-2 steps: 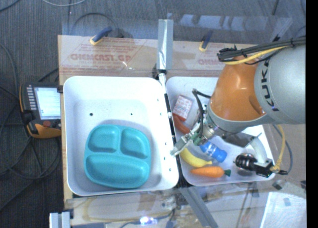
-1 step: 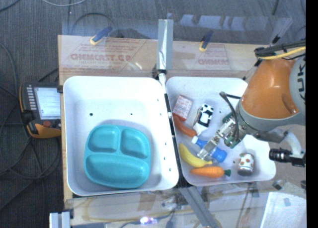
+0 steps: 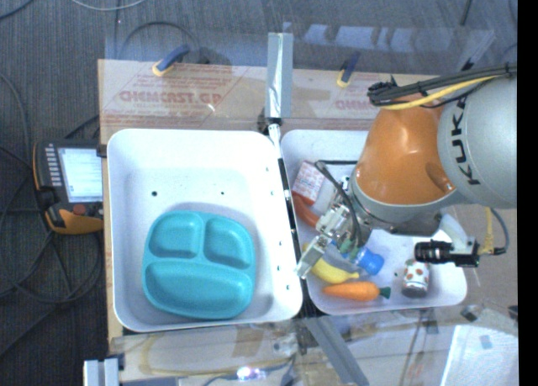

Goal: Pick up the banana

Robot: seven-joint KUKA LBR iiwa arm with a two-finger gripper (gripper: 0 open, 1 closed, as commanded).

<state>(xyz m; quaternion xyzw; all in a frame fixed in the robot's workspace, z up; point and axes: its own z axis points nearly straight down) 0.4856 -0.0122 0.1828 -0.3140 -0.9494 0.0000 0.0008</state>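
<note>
While the arm [image 3: 403, 166] hung over the right bin [image 3: 454, 296], the gripper [image 3: 329, 237] sat low near that bin's left wall, just above and beside the banana [image 3: 330, 272]. Whether the claw was released or clenched could not be told from the camera view; metal parts overlapped and the wrist hid much of it. Nothing was visibly held.

Banana location: front left part of the right bin, lying flat, one end under or against the gripper's lower tip. A carrot [image 3: 353, 291] lay just in front of it, touching or nearly so. A blue-capped bottle [image 3: 365, 260] lay just behind and to its right. A small can [image 3: 413, 279] stood further right; a red and white packet [image 3: 308, 181] lay at the back. The left bin [image 3: 126, 208] bore a teal divided plate [image 3: 200, 264].

Judgement: step in hand was the final descent onto the banana. To do it well, centre the claw over the banana's middle, not its end, and turn the wrist so closure runs across the short width. Keep clear of the carrot and bottle, which crowd both sides. Descend fully before closing; lift straight up, away from the bin wall.
</note>
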